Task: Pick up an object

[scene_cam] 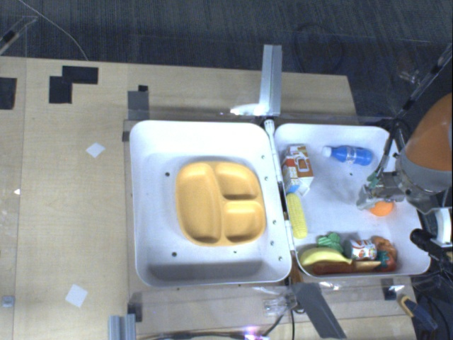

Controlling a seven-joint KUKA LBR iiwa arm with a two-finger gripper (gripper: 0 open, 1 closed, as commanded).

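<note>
Wooden bench top (pixel 64 211) with two white bins side by side, and your arm (pixel 430 147) comes in from the right over the right bin (pixel 333 211). The gripper (pixel 376 193) is low over that bin's right side, and honestly you can't tell from up here whether it's wide or narrow; it's just a grey blur.

Right under and slightly to the right of the gripper there's a small orange ball (pixel 383 208), round, bright and smooth-looking, partly covered by the metal tip. It looks like it's touching or just beside the tip, but you can't say it's being held.

Up and to the left of the gripper lies a blue bottle (pixel 350 154) on its side with a white cap end. Further left is a little carton (pixel 297 168) in red, white and brown, and below that a yellow corn cob (pixel 297 215) along the bin's left wall. Below the gripper, along the near wall, you've got a pile: a banana (pixel 322 258), something green, a small can and some other bits too jumbled to sort out.

Well to the left, the left bin (pixel 152 211) holds a yellow divided tray (pixel 218 201).
</note>
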